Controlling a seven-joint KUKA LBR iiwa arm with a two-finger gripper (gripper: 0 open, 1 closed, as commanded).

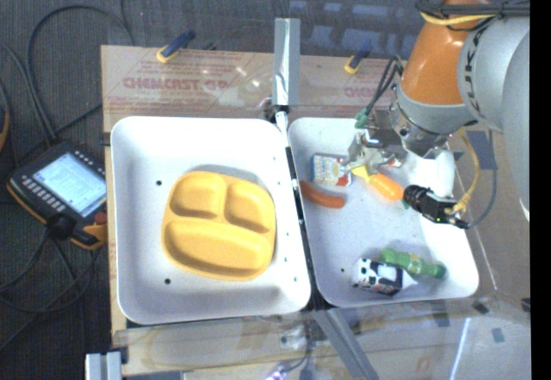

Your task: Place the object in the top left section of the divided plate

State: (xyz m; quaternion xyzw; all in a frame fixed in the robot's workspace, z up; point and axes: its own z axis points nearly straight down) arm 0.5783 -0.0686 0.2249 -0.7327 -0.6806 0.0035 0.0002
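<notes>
I am working in the right bin (pixel 456 279), where the end effector (pixel 372 156) hangs low over a small cluster of objects near the bin's far left part; from this view I cannot tell its state, and I see nothing clearly held by it. Just beside it lie a small carton (pixel 325 169), an orange carrot-like piece (pixel 386 188) and a red-orange sausage shape (pixel 323 196), all very near each other, so I judge the pick must be centred on one item only, or a neighbour will be pushed or dragged along. Which of them is the object to move, I cannot say for sure. The yellow divided plate (pixel 220 225) sits in the left bin (pixel 138 146), well apart, its top left section (pixel 198 195) free. For the transfer, I would lift high enough to pass the two bin walls between. Near the front of the right bin lie a green object (pixel 414 264) and a black-and-white toy (pixel 377 276), away from the path.
</notes>
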